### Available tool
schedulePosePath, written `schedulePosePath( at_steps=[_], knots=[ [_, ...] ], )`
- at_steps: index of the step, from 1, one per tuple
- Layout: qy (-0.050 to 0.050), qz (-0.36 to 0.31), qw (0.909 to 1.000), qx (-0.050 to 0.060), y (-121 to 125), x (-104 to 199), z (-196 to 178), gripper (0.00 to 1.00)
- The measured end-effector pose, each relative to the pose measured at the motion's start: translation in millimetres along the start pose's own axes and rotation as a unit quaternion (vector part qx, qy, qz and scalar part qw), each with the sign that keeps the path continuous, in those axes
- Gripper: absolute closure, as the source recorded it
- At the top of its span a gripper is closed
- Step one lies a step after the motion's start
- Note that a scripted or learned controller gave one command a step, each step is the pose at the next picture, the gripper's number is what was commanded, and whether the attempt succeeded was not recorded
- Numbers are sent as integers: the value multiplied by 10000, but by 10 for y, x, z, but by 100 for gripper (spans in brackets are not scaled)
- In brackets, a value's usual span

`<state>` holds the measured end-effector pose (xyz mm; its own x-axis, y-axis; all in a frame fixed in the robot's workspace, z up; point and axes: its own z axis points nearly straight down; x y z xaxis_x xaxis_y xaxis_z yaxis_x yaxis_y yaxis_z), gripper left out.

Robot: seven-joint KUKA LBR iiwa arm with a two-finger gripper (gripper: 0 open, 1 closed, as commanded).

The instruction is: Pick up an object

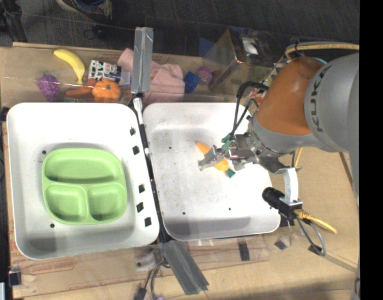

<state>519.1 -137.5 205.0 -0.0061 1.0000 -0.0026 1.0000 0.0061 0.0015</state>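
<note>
The orange object (pixel 204 147), carrot-like with a green piece (pixel 231 172) just beside it, lies in the right bin (pixel 179 199), right of that bin's centre. The gripper (pixel 211 162) is low over it, partly covering it; whether its fingers are apart, together or clamped on the object cannot be told, since the metal parts and the orange item overlap and blur.

The arm (pixel 304 105) enters from the right. Its orange band (pixel 290 102) sits above the wrist, and on the grey housing the letters "KUK" (pixel 318 114) can be read, the rest being cut off. Cables (pixel 304 220) hang by the bin's right edge.

The left bin (pixel 29 167) touches the right bin along a metal divider (pixel 144 167) and holds a green three-compartment tray (pixel 85 183).

Behind the bins, on the bench: a banana (pixel 71 62), a purple item (pixel 49 86), a small pumpkin-shaped orange item (pixel 106 91), a printed box (pixel 104 71) whose writing is too small to read, a pink cloth (pixel 163 77), and a blue item (pixel 191 81).
</note>
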Motion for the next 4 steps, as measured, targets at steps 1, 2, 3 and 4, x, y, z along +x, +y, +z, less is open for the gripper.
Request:
schedulePosePath(
  at_steps=[1,2,3,4],
  knots=[
    [16,-425,9991,24,390,-292,1141,0],
    [17,599,9982,25,830,786,131,0],
    [10,1543,9880,37,1046,2476,126,0],
    [9,370,9993,20,1385,2937,16,0]
  ],
)
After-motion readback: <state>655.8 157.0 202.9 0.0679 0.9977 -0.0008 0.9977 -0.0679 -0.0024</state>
